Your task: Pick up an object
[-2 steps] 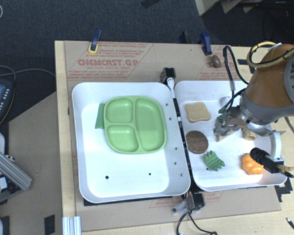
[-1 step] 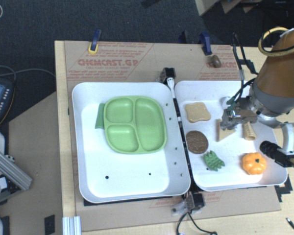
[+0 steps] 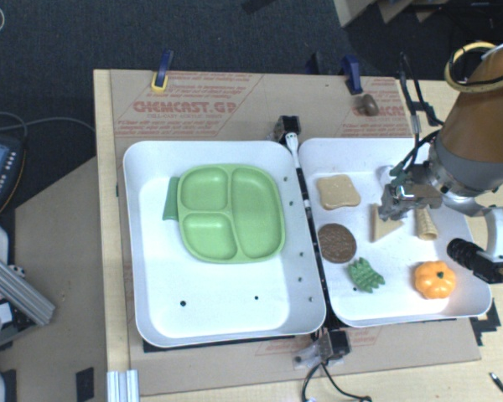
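In the right bin (image 3: pixel 402 306) lie a tan bread slice (image 3: pixel 338 192), a round brown cookie (image 3: pixel 337 243), a green leafy piece (image 3: pixel 365 275), an orange pumpkin (image 3: pixel 434 280), a tan wedge (image 3: pixel 381 224) and a pale cone (image 3: pixel 425 224). My gripper (image 3: pixel 396 203) hangs over the bin's upper right part, just above the top of the tan wedge and left of the cone. The arm's grey and orange body hides the bin's far right corner.
A green divided plate (image 3: pixel 232 212) lies in the left bin (image 3: pixel 144 249). Clamps (image 3: pixel 160 74) hold the cardboard sheet at the back edge. A black bracket (image 3: pixel 478 260) sticks out beside the pumpkin. A ridge separates the two bins.
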Robot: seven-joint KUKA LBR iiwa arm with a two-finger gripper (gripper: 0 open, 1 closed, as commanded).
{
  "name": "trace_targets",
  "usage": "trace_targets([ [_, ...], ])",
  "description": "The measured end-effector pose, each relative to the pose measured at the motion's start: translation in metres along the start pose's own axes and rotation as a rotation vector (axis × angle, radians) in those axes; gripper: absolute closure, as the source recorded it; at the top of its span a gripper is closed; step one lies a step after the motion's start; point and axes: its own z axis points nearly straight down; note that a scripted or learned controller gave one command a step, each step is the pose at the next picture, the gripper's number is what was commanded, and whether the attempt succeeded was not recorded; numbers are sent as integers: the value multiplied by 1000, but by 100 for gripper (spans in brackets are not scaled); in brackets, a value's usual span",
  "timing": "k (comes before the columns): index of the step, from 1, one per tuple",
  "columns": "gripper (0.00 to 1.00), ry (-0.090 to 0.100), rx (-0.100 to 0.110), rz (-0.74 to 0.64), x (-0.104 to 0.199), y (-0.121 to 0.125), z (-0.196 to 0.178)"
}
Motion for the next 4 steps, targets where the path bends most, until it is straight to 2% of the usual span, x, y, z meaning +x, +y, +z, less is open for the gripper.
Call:
trace_targets([
  [1, 100, 4, 9, -2, 38, -29, 6],
  [2, 100, 3, 8, -2, 70, -47, 8],
  [3, 100, 1, 0, 0, 72, -45, -9],
  [4, 100, 2, 8, 2, 70, -47, 9],
])
